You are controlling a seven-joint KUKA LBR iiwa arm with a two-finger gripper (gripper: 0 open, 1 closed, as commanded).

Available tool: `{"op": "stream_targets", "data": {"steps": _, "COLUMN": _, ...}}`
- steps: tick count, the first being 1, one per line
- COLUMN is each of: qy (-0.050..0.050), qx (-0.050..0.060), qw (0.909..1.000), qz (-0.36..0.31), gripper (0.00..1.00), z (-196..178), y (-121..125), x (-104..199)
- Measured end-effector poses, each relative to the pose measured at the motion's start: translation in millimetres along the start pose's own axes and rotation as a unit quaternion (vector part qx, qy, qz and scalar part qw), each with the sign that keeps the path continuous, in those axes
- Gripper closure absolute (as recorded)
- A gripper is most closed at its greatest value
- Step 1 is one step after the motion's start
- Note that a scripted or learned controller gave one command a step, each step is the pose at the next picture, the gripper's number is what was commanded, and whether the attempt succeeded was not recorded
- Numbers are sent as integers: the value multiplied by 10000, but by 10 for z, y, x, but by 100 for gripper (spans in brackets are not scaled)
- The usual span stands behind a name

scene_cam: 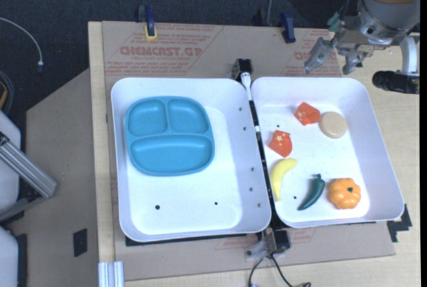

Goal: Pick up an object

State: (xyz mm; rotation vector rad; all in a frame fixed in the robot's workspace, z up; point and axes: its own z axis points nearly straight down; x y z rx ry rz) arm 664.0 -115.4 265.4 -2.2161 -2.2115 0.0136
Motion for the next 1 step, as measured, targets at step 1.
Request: {"op": "stream_targets", "data": {"steps": 1, "qy": -8, "qx": -65, "qw": 10000, "qz": -12, "gripper": 0, "z": -78, "y": 19, "x": 3}}
